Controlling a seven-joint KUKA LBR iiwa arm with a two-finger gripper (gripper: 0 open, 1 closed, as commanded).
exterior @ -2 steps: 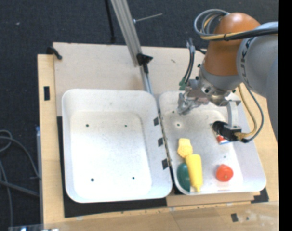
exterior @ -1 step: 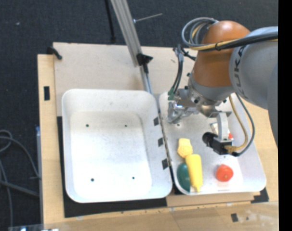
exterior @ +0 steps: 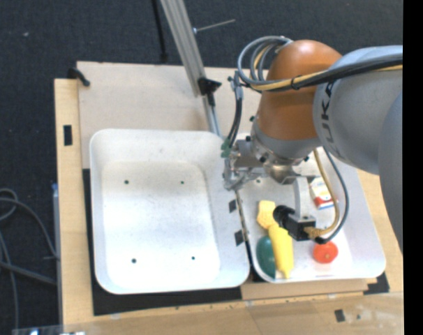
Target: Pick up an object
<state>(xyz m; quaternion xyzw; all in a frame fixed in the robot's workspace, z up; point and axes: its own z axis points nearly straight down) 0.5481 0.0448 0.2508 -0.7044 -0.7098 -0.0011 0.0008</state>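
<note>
The right bin [exterior: 368,257] holds a yellow banana-shaped toy [exterior: 278,239] lying lengthwise near its left wall. A dark green object [exterior: 266,255] rests against the toy's left side. A small red ball [exterior: 324,252] lies to the toy's right, and a white box with red and orange print [exterior: 321,192] sits further back. My gripper [exterior: 236,175] hangs over the back left corner of the right bin, close to the wall between the bins, behind the yellow toy. The large orange-banded wrist [exterior: 299,96] hides most of the bin's back part.
The left bin [exterior: 156,215] is a shallow white tray with a few dark specks on its floor. A slanted aluminium rail [exterior: 187,47] rises behind the bins. Cables [exterior: 9,222] lie on the dark floor at the left.
</note>
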